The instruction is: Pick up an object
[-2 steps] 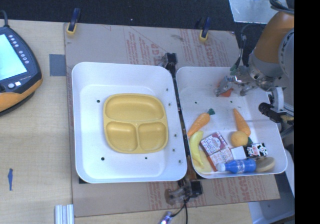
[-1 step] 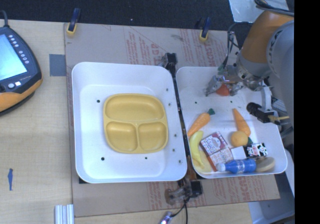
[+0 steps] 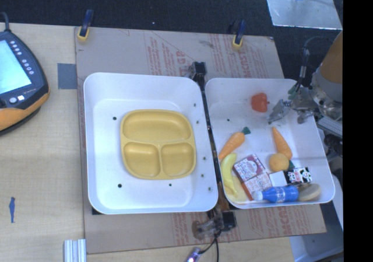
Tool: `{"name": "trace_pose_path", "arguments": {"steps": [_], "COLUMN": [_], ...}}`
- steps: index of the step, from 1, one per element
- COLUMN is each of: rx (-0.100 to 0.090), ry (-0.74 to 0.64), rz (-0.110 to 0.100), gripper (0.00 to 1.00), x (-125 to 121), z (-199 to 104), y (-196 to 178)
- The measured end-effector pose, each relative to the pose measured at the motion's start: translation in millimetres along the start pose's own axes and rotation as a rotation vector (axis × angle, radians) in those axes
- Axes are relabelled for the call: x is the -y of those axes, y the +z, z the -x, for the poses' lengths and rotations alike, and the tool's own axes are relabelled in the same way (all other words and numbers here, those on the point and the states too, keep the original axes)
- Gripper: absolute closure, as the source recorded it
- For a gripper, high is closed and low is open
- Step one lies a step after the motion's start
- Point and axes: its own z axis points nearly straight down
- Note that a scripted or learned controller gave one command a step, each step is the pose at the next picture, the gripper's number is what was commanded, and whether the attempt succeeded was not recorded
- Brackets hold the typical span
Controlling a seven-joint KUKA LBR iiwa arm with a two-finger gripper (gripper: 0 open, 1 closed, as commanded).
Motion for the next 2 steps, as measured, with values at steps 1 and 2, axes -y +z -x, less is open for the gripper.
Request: {"name": "trace_pose_path", "arguments": {"steps": [1,2], "rx": [0.0,0.002], "ry": [-0.003,-0.006], "rz": [-0.001,-0.003], "gripper": [0.0,1.0], "x": [38,38], "z": [14,16], "y": [65,54]}}
